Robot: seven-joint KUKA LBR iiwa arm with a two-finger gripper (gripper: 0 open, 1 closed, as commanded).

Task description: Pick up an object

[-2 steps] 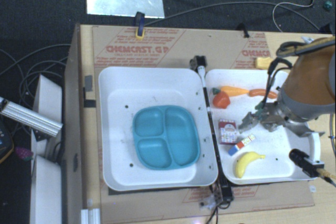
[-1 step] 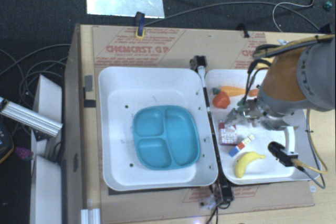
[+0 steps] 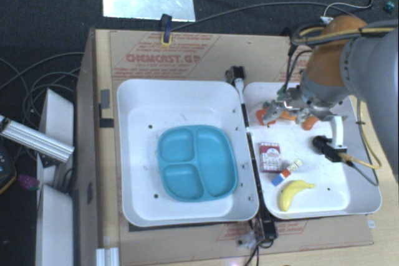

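Diagonally: banana [image 3: 294, 194], stem upper right.

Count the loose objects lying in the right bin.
4 clearly seen: a red box at the bin's middle, a small blue-and-white piece beside it, a yellow banana near the front, and an orange item under the arm, which may hide more.

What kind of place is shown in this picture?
Probably a robotics lab set up for grasping trials. A robot arm reaches over two white bins on a bench; toy items such as a banana lie in one, and loose cables run across the dark floor.
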